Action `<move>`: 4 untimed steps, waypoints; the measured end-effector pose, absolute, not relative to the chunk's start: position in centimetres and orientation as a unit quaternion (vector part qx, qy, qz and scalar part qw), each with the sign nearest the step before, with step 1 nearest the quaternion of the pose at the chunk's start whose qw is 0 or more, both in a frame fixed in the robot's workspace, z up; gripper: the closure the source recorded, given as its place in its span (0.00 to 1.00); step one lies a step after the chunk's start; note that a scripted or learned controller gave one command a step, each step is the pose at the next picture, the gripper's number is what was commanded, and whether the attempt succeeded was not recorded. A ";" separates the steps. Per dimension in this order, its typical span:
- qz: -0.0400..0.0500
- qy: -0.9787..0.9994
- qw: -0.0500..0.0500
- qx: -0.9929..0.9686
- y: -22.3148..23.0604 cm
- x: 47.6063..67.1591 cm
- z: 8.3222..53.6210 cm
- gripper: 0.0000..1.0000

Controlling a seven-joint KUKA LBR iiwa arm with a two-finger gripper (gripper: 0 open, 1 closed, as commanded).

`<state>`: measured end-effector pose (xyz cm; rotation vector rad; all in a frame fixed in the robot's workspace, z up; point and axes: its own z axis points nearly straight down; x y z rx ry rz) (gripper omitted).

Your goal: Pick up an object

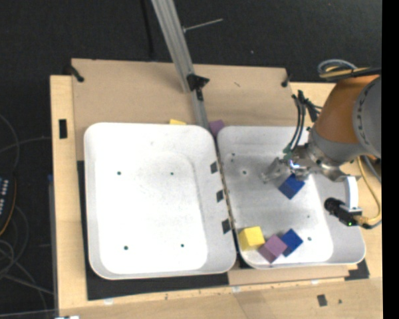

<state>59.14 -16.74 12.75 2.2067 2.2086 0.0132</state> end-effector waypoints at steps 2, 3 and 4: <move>0.006 0.709 0.013 0.705 -17.4 59.0 12.1 0.00; 0.006 0.709 0.013 0.705 -17.4 59.0 12.1 0.00; 0.002 0.709 0.005 0.706 -17.7 58.5 11.3 0.00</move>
